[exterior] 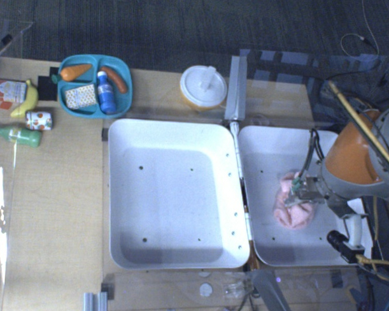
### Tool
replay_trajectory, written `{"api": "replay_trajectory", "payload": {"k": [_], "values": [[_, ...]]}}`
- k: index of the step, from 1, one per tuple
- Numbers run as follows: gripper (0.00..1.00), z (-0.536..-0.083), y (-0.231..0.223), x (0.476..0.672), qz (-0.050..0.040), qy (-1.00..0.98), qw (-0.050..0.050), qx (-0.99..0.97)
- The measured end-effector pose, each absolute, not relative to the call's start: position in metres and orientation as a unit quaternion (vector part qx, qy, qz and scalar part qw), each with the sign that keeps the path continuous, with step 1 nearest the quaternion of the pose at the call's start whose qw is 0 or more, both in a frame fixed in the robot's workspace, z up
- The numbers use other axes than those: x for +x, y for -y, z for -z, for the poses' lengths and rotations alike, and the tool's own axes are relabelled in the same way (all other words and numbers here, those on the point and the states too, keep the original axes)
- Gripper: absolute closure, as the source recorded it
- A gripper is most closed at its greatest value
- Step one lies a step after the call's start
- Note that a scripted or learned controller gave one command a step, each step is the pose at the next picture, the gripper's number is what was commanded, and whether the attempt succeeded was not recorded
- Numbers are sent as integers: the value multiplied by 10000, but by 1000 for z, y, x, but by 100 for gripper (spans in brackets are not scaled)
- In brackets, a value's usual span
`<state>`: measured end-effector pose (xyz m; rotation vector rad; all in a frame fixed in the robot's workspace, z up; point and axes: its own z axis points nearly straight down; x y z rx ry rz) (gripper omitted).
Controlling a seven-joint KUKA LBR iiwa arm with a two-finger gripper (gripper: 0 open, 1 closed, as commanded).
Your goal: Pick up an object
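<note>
A pink object [293,207] is seen lying in the right bin [271,154], toward that bin's right side. The tool [299,190] is placed directly over the pink object and appears to touch it; whether it is open or closed cannot be told. The left bin [171,192] is set just beside the right bin. A blue tray [123,85] of toy food is found on the table [46,210] beyond the left bin.

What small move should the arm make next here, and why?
Probably close the fingers and lift slightly: the gripper sits right over the pink object in the right bin, apparently touching it, though a grasp can't be confirmed.
</note>
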<state>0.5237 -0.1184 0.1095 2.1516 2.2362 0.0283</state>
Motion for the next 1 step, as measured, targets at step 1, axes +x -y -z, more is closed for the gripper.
{"api": "replay_trajectory", "payload": {"k": [1], "values": [[100, -180, 99, 566, -8, -6894, 13, 7244]]}}
